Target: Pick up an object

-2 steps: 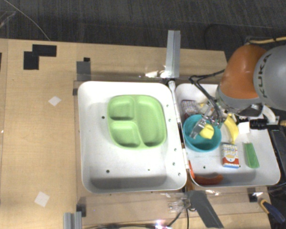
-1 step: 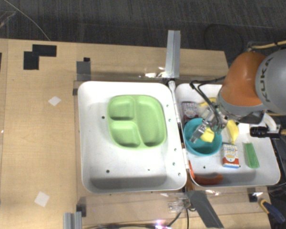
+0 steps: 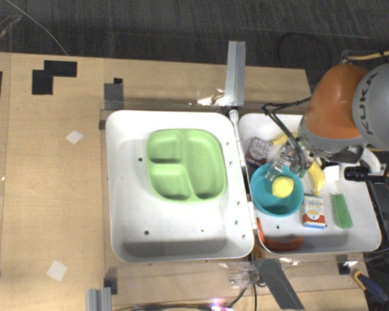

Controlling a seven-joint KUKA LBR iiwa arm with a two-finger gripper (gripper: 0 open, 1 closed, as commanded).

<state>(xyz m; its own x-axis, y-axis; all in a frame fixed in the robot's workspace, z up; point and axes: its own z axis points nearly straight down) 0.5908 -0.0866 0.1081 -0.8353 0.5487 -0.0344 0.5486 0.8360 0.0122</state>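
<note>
While the arm (image 3: pixel 350 109) is reaching in from the right, the gripper (image 3: pixel 286 162) is hanging over the right bin (image 3: pixel 360 235), just above a blue bowl (image 3: pixel 275 196) holding a yellow ball (image 3: pixel 282 186); whether it is gripping anything, cannot tell. Beside the bowl are lying a small carton (image 3: pixel 314 212) and a green block (image 3: pixel 340 210). A green divided tray (image 3: pixel 185 164) is sitting in the left bin (image 3: pixel 126 193).
</note>
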